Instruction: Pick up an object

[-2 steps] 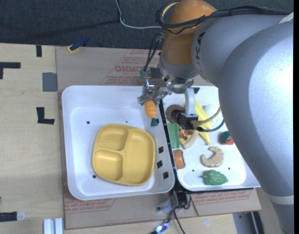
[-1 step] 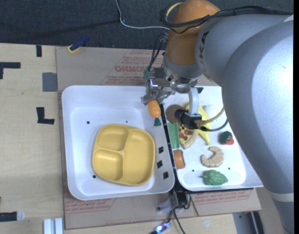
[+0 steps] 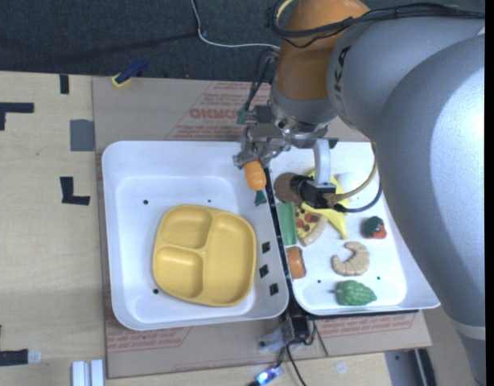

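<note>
Gripper [image 3: 253,161] fingers closed on a small orange carrot [image 3: 256,177], held above the divide between the bins. Arm [image 3: 408,79] reaches in from the right, wrist pointing down. Left bin [image 3: 118,175]: yellow divided plate [image 3: 205,254]. Right bin [image 3: 392,292]: croissant [image 3: 351,258], broccoli [image 3: 356,293], pizza slice [image 3: 311,227], banana [image 3: 331,207].

Red print on the cardboard sheet [image 3: 200,111] under the bins, far side, approx. centre: upside-down from this cam, letters too blurry to read. Arm [image 3: 408,79] shows part of dark lettering at its orange band, approx. "K" and a bit more, rest cut off. No other legible txt, nos. or labels.
</note>
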